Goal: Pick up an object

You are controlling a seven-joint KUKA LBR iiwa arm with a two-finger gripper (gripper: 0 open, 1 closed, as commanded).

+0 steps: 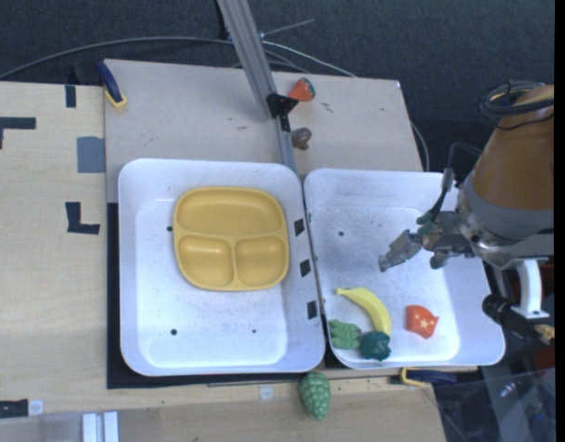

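Observation:
In the right bin (pixel 356 196) a yellow banana (pixel 366 307) lies near the front. A red strawberry-like piece (pixel 421 320) rests to its right. A green broccoli piece (pixel 345 333) and a darker green piece (pixel 375 345) sit at the front rim. My gripper (pixel 409 261) hangs over the middle of this bin, above and just behind the banana and the red piece. It is open, its two dark fingers spread apart with nothing between them.
The left bin (pixel 135 247) holds a yellow divided plate (pixel 232 238). A green bumpy toy (pixel 314 394) lies outside on the bench in front of the bins. Behind the bins stand a slanted metal pole (pixel 248 44), a red piece (pixel 303 88) and a brown piece (pixel 301 138).

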